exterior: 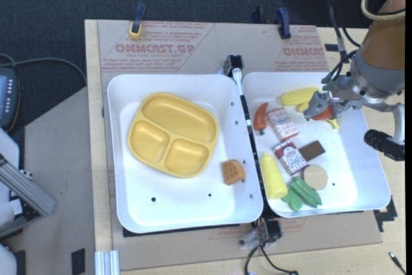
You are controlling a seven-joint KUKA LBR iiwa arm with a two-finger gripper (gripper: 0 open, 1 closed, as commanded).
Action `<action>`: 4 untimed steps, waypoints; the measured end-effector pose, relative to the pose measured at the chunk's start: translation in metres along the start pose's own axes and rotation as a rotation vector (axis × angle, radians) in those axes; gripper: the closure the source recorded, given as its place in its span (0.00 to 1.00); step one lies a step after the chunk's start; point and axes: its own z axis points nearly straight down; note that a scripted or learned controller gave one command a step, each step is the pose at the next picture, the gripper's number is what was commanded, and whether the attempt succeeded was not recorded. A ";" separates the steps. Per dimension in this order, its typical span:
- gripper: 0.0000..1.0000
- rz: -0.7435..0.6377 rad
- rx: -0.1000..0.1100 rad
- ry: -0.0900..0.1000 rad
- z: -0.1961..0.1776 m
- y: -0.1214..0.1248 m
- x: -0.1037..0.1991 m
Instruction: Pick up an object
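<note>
The left bin [122, 138] holds a yellow divided plate [172, 134] and bread piece [233, 171]; the right bin [367, 183] holds toy foods, with the gripper [320, 106] above them, its grip unclear.

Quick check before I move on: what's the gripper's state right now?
Gripper: cannot be told; it sits low in the right bin, beside the corn.

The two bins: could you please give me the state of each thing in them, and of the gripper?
Yellow divided plate: upright, compartments bare, in the left bin.
Bread piece: loose beside the plate.
Corn cob: lying flat, right bin.
Red pepper: lying by the divider.
Yellow bottle: on its side.
Gripper: low beside the corn.
</note>
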 end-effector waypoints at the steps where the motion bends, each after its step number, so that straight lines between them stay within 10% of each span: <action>1: 1.00 0.000 0.000 0.000 0.007 -0.008 0.047; 3: 1.00 0.000 -0.007 -0.002 -0.012 -0.018 0.141; 4: 1.00 0.005 -0.004 -0.002 -0.014 -0.024 0.123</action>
